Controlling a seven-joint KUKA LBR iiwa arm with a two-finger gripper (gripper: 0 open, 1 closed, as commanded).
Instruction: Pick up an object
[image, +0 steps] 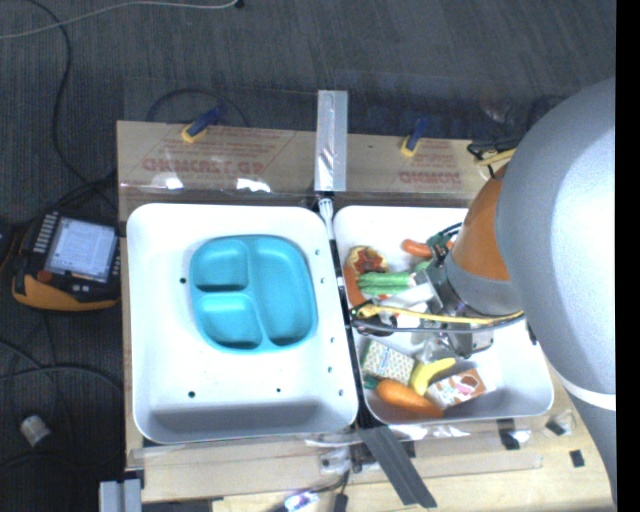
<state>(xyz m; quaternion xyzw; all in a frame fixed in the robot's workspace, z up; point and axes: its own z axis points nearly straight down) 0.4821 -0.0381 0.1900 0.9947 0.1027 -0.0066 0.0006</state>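
Observation:
The right white bin (540, 390) holds a heap of toy food. An orange carrot (405, 398) lies at its front, with a yellow banana (432, 373) and a small red-and-white box (463, 385) beside it. A green vegetable (385, 283) and a small orange-red piece (417, 247) lie toward the back. A patterned packet (384, 357) sits in the middle. My gripper (445, 340) reaches down into this bin just above the banana, below the orange wrist band (485, 240). The wrist body hides much of it.
The left white bin (160, 400) holds a blue divided plate (250, 290). A metal divider bar (331, 140) stands at the back between the bins. The big grey arm (575, 250) covers the right bin's right side. A handheld device (70, 255) lies on the floor at left.

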